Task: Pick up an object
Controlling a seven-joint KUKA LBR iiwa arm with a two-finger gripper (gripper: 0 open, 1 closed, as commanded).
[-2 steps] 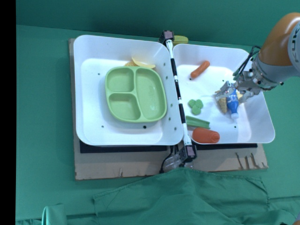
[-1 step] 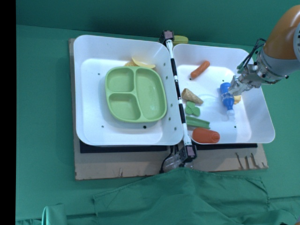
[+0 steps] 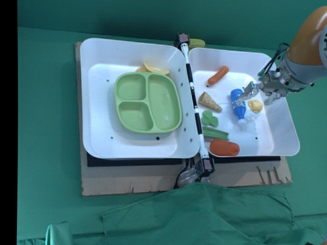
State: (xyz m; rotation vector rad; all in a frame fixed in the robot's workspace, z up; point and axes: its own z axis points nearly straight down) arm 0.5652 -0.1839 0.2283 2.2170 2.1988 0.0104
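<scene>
The right bin (image 3: 283, 131) holds several toy foods. An orange carrot (image 3: 218, 75) lies at the back. A tan wedge (image 3: 209, 101) sits near the divider. A blue bottle (image 3: 237, 103) and a small yellow piece (image 3: 255, 106) lie in the middle. A green leafy piece (image 3: 209, 119), a green stalk (image 3: 215, 132) and a red-orange piece (image 3: 224, 147) lie toward the front. My gripper (image 3: 259, 94) hangs open over the bin's right side, just behind the yellow piece and to the right of the bottle's top. Nothing is between its fingers.
The left bin (image 3: 99, 137) carries a light green divided plate (image 3: 148, 102), with a yellow chip-shaped piece (image 3: 155, 68) behind it. A black and white bar (image 3: 191, 88) runs between the bins. A fold of green cloth (image 3: 204, 213) lies in front of the bench.
</scene>
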